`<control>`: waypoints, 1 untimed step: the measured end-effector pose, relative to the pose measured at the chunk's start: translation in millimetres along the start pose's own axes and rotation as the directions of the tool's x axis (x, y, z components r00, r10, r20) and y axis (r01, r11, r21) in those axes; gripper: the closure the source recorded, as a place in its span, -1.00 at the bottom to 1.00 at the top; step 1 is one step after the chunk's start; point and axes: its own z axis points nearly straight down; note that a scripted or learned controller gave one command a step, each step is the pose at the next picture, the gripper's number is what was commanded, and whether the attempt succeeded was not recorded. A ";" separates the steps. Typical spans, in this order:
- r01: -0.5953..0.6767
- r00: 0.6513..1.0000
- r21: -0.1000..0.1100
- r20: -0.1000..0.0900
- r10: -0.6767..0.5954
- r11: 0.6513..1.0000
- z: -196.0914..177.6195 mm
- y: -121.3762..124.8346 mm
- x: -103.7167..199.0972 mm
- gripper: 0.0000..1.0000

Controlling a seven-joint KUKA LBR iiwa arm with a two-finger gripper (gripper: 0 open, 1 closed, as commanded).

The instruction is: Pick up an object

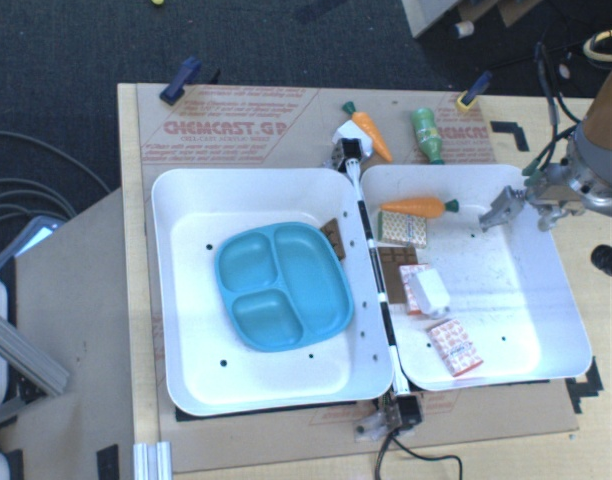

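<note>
Several candidates are crowding your right bin's (546, 268) left side: carrot (414, 207), packets (453, 346). Your pincer (503, 211) is hovering empty, fingers parted (risk: closing between neighbours, gripping nothing).

You've got bright, even overhead light here. The two shallow white plastic bins (186, 368) run close to blown out, and the right one's floor (516, 298) glares palest. Shadows are soft and short; a faint one sits beneath the blue divided plastic plate (283, 284). The dark carpeted floor (76, 38) reads dim and grainy. Detail is slightly soft everywhere, and the grey arm at your right edge (598, 158) looks blurred.
</note>
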 end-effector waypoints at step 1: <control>0.001 1.000 0.002 -0.001 -0.001 1.000 82.3 10.7 65.9 -1.00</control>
